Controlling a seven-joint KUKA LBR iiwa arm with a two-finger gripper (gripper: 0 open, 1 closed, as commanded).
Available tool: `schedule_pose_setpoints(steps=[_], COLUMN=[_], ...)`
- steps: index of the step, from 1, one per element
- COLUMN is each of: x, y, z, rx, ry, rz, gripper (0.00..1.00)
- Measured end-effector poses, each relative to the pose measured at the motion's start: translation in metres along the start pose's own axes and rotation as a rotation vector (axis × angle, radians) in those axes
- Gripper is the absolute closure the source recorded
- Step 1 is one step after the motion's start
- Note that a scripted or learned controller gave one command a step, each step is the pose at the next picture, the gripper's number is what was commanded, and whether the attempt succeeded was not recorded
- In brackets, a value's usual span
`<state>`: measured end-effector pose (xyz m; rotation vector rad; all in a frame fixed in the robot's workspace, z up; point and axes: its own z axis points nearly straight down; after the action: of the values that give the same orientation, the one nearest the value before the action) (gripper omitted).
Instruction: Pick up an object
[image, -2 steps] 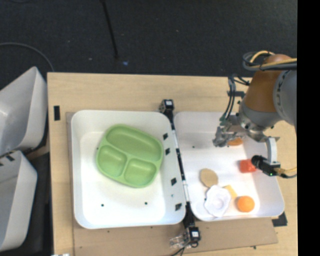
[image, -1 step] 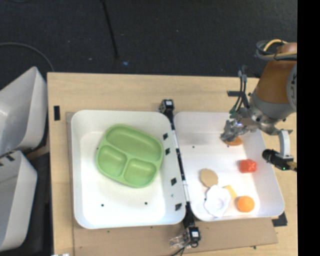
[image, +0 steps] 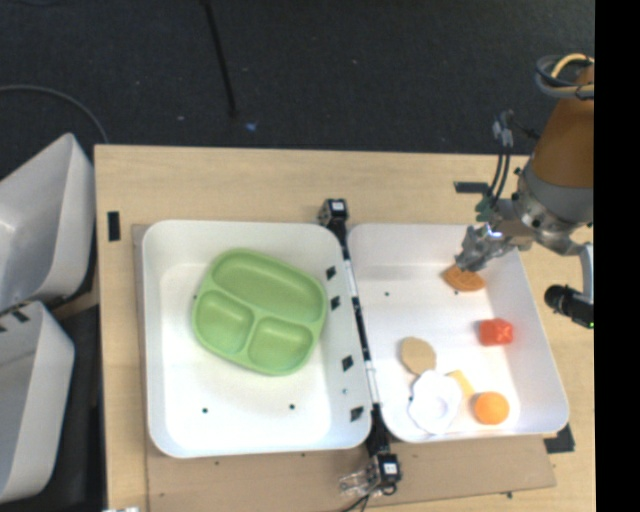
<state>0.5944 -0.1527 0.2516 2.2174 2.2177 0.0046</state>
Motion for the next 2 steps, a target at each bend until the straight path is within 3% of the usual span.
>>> schedule_pose_setpoints(steps=[2], x=[0.095], y=[0.009], z=[0.004], rx=[0.004], ry=[0.002], rz=[-0.006], gripper=[1.00])
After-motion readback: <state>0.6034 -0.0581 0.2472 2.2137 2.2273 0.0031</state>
